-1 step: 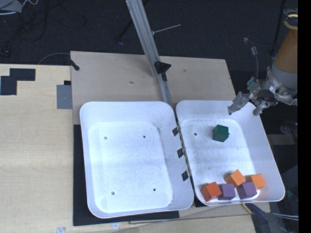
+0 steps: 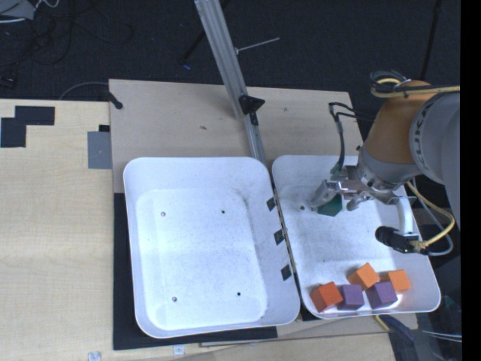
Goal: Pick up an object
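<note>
Over right bin (image 2: 316, 258): gripper (image 2: 334, 198)
Green block (image 2: 329, 208): directly under gripper, touching
Grip: cannot tell whether clenched or released

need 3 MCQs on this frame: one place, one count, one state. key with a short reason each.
1. Where are the blocks clustered?
A. left bin, centre
B. right bin, near edge
C. on the bench outside the bins

2. How many orange blocks are in that cluster?
A. one
B. three
C. five

3. What is at the gripper?
A. a green block by its fingers
B. a purple block lifted high
C. an orange block

Key:
1 B: the blocks sit along the near edge of the right bin.
2 B: three orange among two purple.
3 A: the green block lies at the gripper, low in the bin; a firm grasp can't be confirmed.
</note>
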You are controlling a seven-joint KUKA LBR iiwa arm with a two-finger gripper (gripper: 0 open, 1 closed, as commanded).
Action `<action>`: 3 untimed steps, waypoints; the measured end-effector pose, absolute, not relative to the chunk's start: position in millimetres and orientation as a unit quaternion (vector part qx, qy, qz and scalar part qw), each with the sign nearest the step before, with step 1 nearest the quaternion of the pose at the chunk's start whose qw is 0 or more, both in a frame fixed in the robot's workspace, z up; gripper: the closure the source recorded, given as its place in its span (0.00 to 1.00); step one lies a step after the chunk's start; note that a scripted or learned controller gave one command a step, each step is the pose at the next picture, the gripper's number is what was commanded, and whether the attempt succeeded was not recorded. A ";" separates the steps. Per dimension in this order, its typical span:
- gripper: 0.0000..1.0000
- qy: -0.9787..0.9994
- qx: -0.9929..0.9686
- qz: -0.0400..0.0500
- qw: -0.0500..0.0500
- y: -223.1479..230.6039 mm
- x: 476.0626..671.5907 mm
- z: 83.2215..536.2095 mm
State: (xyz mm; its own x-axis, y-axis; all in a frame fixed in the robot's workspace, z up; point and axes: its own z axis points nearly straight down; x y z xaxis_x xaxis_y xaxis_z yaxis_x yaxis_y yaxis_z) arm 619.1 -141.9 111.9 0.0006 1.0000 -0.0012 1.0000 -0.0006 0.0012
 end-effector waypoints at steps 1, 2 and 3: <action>1.00 0.704 0.710 -0.001 -0.002 -143.5 617.3 118.2; 1.00 0.710 0.705 0.002 0.000 -59.3 613.8 194.7; 1.00 0.709 0.705 0.001 -0.001 -3.5 607.2 225.9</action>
State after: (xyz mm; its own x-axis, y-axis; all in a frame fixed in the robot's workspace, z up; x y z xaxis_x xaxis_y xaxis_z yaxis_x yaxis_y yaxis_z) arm 607.2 -3.5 225.9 -0.0050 1.0000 0.0019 1.0000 0.0050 -0.0003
